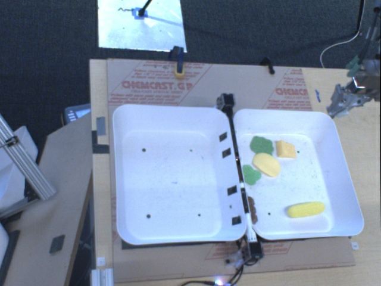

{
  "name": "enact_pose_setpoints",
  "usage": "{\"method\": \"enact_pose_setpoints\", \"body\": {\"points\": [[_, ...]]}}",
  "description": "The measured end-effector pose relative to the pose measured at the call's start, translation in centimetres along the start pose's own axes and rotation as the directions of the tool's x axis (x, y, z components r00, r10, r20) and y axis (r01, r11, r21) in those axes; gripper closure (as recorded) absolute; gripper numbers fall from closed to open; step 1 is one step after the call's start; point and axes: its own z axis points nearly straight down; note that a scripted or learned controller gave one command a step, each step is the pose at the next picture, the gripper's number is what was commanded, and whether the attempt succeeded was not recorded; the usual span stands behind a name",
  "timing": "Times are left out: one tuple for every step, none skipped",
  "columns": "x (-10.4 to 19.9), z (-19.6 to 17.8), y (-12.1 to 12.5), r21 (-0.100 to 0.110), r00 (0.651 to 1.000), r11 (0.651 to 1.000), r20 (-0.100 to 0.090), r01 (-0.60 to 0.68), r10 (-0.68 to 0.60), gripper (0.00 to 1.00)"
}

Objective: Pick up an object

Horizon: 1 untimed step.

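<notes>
Red "CHEMCAST GP" lettering printed across the brown paper-masked sheet (196, 79) under two shallow white plastic bins. Grey metal gripper (344, 103) poised beyond right bin (342, 177), far right; jaws' spread impossible to tell. Inside that bin: yellow oblong piece (306, 209), green pieces (261, 145).

Two shallow white bins are sitting side by side, the left bin (172, 171) and the right bin (333, 177). Five small objects are lying in the right one: two green pieces (261, 145) (252, 175), one yellow rounded piece (266, 164), one orange-yellow block (286, 149), and one long yellow piece (306, 209).
</notes>
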Motion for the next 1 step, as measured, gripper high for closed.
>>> {"method": "enact_pose_setpoints", "body": {"points": [[0.57,-1.92,4.35,-0.009,1.0,1.0,0.003,-0.003,0.003,1.0]]}}
